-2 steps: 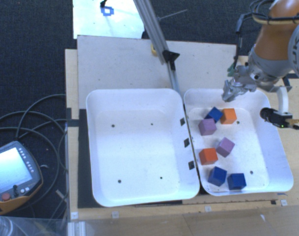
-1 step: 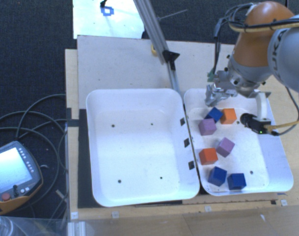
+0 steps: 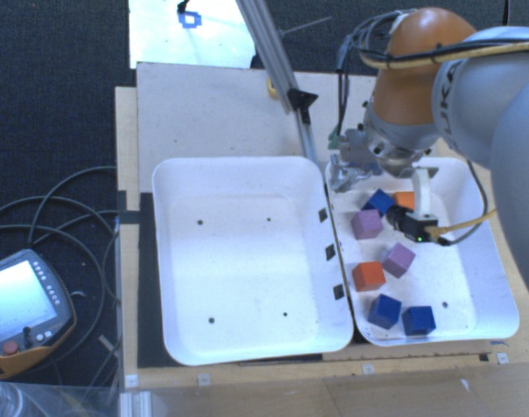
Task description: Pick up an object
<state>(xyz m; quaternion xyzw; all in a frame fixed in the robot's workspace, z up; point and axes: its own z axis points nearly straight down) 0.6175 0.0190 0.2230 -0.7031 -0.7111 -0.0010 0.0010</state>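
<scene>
No text, label or number could be read; faint lettering on the arm (image 3: 494,76) at upper right was too blurred.

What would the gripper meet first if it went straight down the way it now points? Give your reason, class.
Probably the purple block at the top of the right bin, with a blue block close beside it. The gripper hangs above them, pointing down; depth is unclear, so it might reach the bin floor instead.

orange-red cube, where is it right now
The orange-red cube sits in the right white bin, near the divider, between a purple cube and a blue cube.
</scene>
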